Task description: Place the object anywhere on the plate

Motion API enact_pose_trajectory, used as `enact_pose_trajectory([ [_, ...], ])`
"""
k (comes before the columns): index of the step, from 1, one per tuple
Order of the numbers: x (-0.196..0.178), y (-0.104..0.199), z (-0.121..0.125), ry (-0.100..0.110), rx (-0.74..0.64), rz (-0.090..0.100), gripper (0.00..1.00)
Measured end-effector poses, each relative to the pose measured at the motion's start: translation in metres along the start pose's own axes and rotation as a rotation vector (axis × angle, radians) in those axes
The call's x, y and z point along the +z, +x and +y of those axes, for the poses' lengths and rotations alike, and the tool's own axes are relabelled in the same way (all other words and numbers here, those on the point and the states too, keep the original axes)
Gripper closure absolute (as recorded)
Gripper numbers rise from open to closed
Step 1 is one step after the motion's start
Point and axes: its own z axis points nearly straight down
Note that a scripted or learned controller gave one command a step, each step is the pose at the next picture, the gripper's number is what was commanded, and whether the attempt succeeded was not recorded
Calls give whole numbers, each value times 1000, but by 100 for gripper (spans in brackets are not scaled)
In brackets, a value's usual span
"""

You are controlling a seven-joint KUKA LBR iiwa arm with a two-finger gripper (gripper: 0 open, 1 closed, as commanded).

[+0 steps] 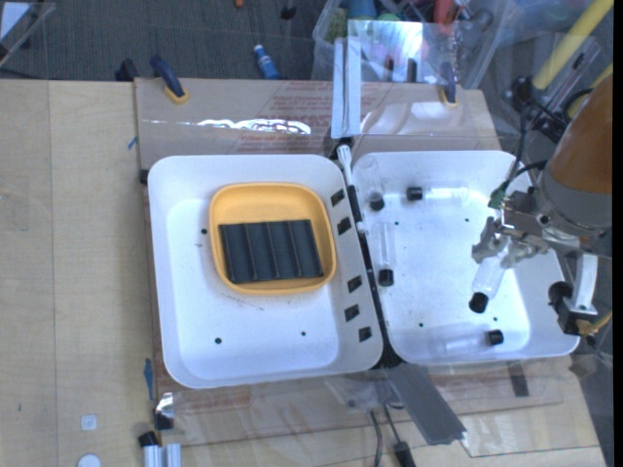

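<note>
Claw (494, 249) hangs over the right side of the right bin (443, 168), its tip meeting the upper end of a pale tube with a black cap (484, 286). I cannot tell whether the claw is clenched on that tube or only resting against it; the metalwork hides the contact.

That tube looks to be the task's thing. It lies in, or just above, the right bin, near the bin's right wall. Its long axis runs steeply from upper right to lower left in the camera view, with the black cap at the lower end, pointing toward the near edge of the worktop (68, 261).

By its look it is a light, stiff plastic cylinder with a smooth, rather slippery wall, so it would probably roll or pivot if pinched off-centre. The safest hold, I judge, is across the barrel near its middle, with the claw closing at right angles to the long axis. A hold at one end, as seems the case now, risks the tube swinging or slipping out.

Similar clear tubes lie elsewhere in this bin, one near the far wall (440, 195) and one near the front (463, 340).

The yellow plate (226, 205) sits in the left bin (175, 290), well apart from the claw, and already carries a dark ribbed block (271, 251).
</note>
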Motion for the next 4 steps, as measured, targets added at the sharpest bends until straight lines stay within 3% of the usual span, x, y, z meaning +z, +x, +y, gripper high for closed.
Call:
enact_pose_trajectory([
  [1,-28,-21,-51,1,-85,1,100],
  [2,-63,-18,-50,-5,-364,-1,100],
  [3,-101,-15,25,-5,-415,0,100],
  [4,-122,-45,78,-9,-660,-3,100],
])
